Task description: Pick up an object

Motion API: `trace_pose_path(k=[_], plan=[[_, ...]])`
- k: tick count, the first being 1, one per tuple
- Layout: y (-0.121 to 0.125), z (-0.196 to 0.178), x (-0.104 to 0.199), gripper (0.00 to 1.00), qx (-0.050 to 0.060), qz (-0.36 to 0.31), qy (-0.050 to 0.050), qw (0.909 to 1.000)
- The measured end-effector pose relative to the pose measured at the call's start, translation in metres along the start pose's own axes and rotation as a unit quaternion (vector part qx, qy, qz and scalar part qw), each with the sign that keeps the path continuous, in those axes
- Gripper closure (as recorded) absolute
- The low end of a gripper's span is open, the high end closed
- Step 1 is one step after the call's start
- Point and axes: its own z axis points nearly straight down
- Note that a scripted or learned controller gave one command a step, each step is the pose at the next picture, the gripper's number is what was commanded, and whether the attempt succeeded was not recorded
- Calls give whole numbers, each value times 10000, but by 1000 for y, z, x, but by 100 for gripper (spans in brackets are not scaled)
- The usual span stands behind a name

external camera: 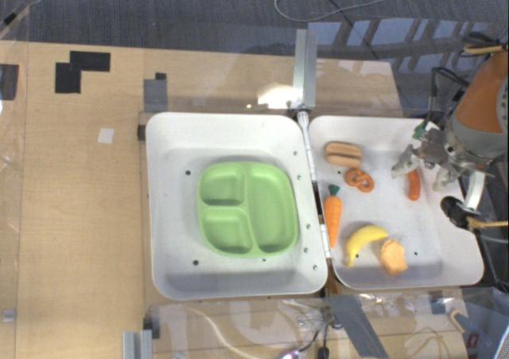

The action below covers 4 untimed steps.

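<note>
The right bin (421, 266) holds several toy foods: a hot dog bun (343, 154), a pretzel (359, 181), a carrot (332, 216), a banana (364, 241), an orange bread piece (393, 256) and a small red sausage (413, 184). My gripper (422, 170) hangs over the bin's right part, open, with its metal fingers (404, 161) spread to either side just above the sausage's upper end. The sausage lies on the bin floor and nothing is held.
A green divided plate (246, 208) lies in the left bin (171, 190). A raised divider (314, 190) runs between the two bins. The arm's orange band (485, 99) and a dark cable part (457, 210) stand over the right bin's right edge.
</note>
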Motion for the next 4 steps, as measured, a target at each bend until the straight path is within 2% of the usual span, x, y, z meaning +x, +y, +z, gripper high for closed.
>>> trace_pose_path(k=[1,2,3,4], plan=[[-9,36,0,0,-36,266,12,9996],[-15,37,-2,0,-34,900,31,9959],[-26,36,-5,0,-43,1050,22,9945],[-24,24,-4,100,-68,1025,36,9947]])
